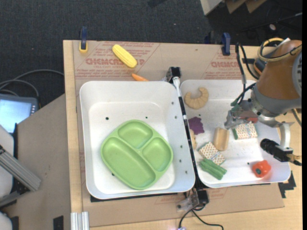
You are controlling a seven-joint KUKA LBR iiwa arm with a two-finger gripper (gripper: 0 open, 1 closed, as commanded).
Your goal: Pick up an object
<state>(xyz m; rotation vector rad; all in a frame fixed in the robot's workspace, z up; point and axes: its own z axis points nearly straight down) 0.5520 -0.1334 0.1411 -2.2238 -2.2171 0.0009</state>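
Tan block point(221, 139) (perhaps bread) beside claw point(233, 120)

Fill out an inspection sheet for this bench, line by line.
Surface: cardboard-covered bench bearing left bin and right bin.
Job's things: right bin holds croissant, purple piece, tan cylinder, patterned block, green piece, red-orange toy; left bin holds green divided plate.
Clutter: corn cob and orange piece on the cardboard.
End effector: low over right bin; grip unclear.
Cables: black cable at front edge.
Surroundings: dark carpet.
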